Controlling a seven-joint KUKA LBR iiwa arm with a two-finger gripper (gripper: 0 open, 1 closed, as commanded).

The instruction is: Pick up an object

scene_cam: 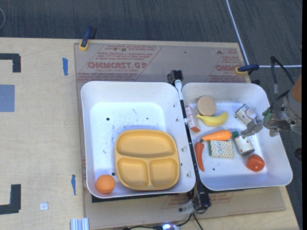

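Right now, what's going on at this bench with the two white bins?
A grey robot arm reaches into the right bin, its end effector low among small toy foods: a carrot, a banana, a tomato and a small can. Nothing looks lifted yet. The left bin holds a yellow divided tray and an orange ball.

The brown protective sheet [144,61] lying under both white bins carries red printing. Above the left bin [91,128] it reads "CHEMCAST GP", with a line of smaller red lettering over it that is too fine to read. Above the right bin [273,171], part of the same brand word repeats, cut off.
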